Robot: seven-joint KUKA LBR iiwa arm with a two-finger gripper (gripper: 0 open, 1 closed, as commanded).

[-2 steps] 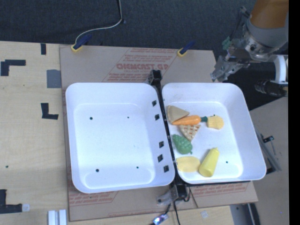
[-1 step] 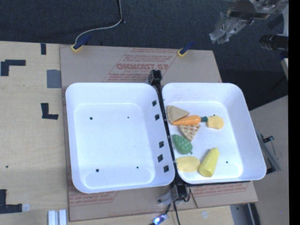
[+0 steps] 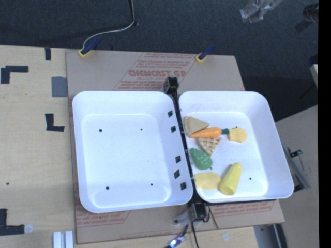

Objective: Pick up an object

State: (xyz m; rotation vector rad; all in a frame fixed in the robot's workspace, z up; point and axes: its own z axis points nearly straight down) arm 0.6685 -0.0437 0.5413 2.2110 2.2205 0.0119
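Note:
The right bin holds several toy foods. An orange carrot lies across a tan wedge and a waffle-like piece. To their right is a small yellow piece. A green broccoli-like piece lies below them, with a pale yellow lump and a yellow cylinder near the front wall. My gripper hangs high at the top right, well away from the bins and blurred.
The left bin stands beside the right one, joined by a black clip strip. Both rest on a cardboard sheet held by blue and yellow clamps. A white cable runs along the dark floor at the back.

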